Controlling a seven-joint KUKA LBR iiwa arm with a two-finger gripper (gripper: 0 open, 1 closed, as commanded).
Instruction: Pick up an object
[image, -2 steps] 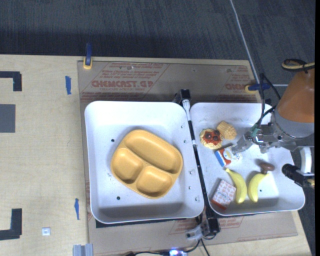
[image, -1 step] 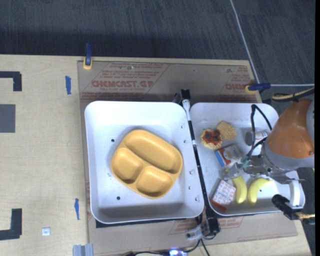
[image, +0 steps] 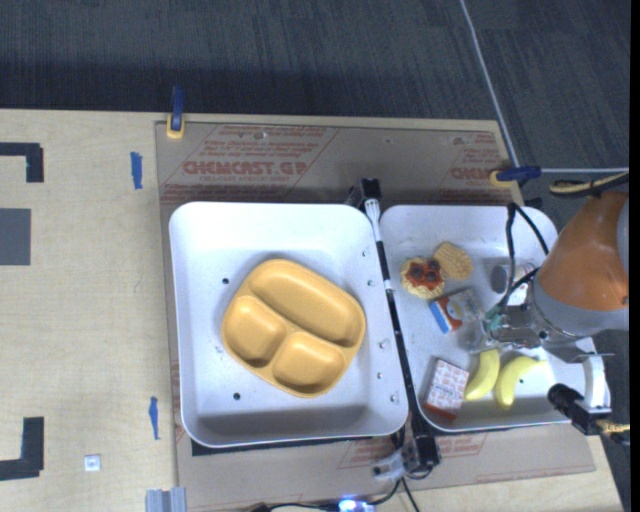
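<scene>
The right bin (image: 480, 225) holds several small items. Two yellow bananas (image: 500, 378) lie near its front edge, with a red and white packet (image: 447, 385) to their left. A small pizza piece (image: 423, 277) and a tan cracker (image: 453, 260) sit toward the back, and a blue and orange piece (image: 447, 312) lies in the middle. My gripper (image: 498, 323) hangs low in the right bin, just above the bananas and right of the blue and orange piece. The orange and grey wrist (image: 590, 270) hides part of the bin's right side.
In the left bin (image: 200, 240) lies a yellow three-compartment tray (image: 292, 325). A black divider (image: 385, 290) runs between the two bins. Cables run along the right bin's far right corner, and clamps stand at the board's edges.
</scene>
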